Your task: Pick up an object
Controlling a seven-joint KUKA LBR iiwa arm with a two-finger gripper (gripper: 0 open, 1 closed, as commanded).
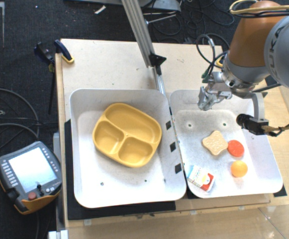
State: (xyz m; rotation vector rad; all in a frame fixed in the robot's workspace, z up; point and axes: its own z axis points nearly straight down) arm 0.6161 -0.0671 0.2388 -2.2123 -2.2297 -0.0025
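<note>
End effector [206, 102] hovers above right bin [263, 183]; grip state too blurred to tell.

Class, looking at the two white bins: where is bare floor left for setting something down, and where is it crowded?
Free: the right bin's far-left floor, between the gripper and the tan toast slice. Also the left bin's near strip, below the yellow divided plastic plate. Crowded: the right bin's near-right, around the toast, red disc, orange ball and small carton.

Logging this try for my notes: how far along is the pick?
Nothing looks picked yet. The toast slice, red piece, orange ball and small carton all lie in the right bin. The gripper sits above that bin's far edge, apart from them. Reaching, grasping and lifting remain.
</note>
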